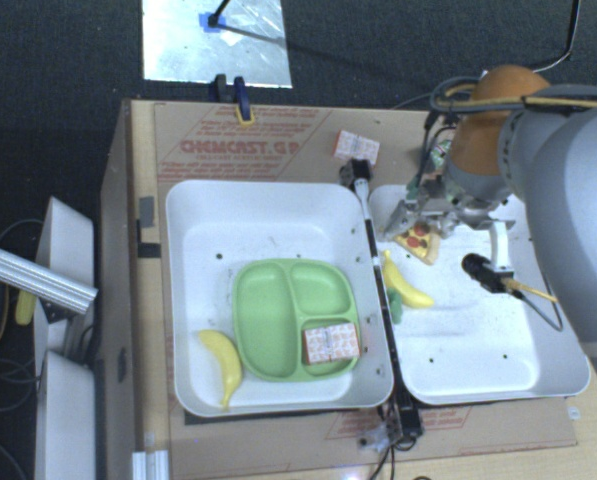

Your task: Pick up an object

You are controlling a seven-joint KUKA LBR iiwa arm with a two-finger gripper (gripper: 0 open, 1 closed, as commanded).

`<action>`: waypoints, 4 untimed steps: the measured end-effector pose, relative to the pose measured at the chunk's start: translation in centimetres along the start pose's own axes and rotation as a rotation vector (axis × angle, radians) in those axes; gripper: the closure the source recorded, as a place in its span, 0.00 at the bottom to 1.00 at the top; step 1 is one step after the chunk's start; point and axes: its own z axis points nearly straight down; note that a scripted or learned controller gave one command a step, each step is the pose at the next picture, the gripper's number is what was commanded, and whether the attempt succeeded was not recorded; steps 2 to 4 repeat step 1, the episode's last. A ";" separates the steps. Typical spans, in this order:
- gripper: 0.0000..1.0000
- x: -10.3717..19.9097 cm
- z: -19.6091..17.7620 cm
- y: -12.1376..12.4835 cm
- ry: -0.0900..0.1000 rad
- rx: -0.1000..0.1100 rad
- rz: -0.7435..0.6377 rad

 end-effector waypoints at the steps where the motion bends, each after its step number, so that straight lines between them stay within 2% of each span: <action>1: 1.00 -0.2 -1.1 0.0 -0.003 0.003 -0.002; 4: 1.00 -0.2 -1.1 0.0 -0.003 0.003 -0.002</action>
